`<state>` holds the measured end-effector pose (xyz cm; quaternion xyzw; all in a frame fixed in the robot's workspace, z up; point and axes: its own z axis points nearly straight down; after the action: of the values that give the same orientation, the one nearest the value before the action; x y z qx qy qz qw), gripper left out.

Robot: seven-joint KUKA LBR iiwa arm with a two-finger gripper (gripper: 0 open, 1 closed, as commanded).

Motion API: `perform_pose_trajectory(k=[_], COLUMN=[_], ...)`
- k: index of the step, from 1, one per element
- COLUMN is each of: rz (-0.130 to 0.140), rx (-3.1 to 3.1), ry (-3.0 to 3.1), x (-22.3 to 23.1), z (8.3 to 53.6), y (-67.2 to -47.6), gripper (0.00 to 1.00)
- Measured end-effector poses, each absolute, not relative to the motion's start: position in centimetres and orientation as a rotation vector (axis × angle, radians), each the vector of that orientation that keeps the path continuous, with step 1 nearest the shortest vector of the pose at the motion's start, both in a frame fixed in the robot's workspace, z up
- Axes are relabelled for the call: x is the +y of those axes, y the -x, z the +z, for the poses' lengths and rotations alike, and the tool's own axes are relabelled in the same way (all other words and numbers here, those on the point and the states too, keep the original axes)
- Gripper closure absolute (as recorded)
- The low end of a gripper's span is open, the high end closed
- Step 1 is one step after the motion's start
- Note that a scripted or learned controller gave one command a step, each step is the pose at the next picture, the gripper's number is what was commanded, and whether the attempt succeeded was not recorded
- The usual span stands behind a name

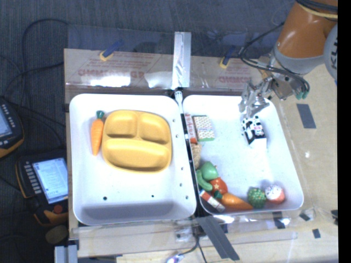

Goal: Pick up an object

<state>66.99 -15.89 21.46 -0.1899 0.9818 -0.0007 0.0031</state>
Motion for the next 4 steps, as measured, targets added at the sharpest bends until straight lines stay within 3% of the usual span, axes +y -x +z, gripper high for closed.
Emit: perform_pose_trajectory(k=[1,4], rz=[0.003,-0.003], rx=[3.084,3.064], ry=[0.573,0.674], x=[-8.2,-5.3], z=[21.5,23.7], y=[-67.0,-66.9], gripper=[1.00,1.00])
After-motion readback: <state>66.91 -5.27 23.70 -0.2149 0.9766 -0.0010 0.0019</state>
